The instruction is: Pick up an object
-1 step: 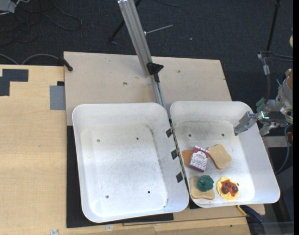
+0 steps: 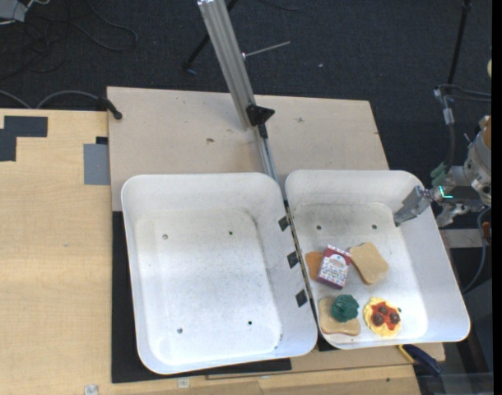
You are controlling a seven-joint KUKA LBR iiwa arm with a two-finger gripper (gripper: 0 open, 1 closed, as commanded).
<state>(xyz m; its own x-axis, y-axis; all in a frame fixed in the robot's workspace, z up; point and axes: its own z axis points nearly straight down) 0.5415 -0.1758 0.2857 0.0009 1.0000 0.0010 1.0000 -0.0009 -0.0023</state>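
Right now your gripper sits at the far right rim of the right bin, well apart from anything it could take; whether its fingers are spread or pressed together, you cannot tell at this size. All the candidate objects are bunched in the near part of that bin: a small red and white carton, a tan bread-like slice just to its right, an orange piece tucked against the carton's left, a green lump resting on another slice, and a yellow disc with red topping beside it. Such crowding probably makes a clean pinch harder, so you might favour the outermost piece. The left bin holds nothing to aim for.
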